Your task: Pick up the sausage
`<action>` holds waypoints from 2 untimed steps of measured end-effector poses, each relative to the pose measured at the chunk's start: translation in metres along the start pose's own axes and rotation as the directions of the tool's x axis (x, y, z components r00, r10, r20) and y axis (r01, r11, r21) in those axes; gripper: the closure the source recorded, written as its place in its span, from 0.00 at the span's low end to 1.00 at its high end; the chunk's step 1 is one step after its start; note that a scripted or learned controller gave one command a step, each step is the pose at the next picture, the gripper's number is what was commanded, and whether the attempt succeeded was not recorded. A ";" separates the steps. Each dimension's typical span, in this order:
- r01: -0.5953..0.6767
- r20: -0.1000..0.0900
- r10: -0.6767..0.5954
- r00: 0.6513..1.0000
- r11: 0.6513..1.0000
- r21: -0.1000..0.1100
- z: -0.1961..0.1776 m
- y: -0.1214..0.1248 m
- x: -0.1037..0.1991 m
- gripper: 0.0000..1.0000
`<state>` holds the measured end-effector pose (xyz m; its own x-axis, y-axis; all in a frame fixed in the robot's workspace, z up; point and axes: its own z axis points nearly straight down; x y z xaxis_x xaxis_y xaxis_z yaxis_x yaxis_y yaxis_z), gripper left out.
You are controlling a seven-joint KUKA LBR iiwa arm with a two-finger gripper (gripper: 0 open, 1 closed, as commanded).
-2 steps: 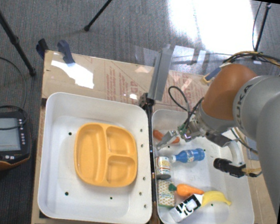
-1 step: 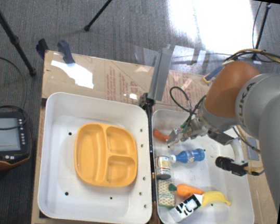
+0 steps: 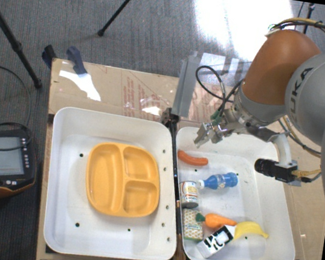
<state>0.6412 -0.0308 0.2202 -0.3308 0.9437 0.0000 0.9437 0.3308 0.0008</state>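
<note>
Right bin, nearest first: black-and-white box, banana, carrot, can, blue bottle. Sausage lies at the bin's far left, by the divider. Tool hovers just beyond it, fingers slightly spread, holding nothing, touching nothing.

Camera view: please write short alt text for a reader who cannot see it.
A robot arm's pincer hangs above the far end of the right bin, just beyond the sausage lying there. That bin also holds a bottle, can, carrot and banana; the left bin holds a yellow divided plate.
</note>
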 end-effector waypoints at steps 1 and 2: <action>0.123 -0.003 -0.123 0.992 0.992 0.005 0.034 -0.071 0.067 1.00; 0.123 -0.003 -0.123 0.992 0.992 0.005 0.034 -0.072 0.067 0.00</action>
<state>0.5515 0.0089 0.1861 -0.4443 0.8959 0.0025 0.8958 0.4443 -0.0041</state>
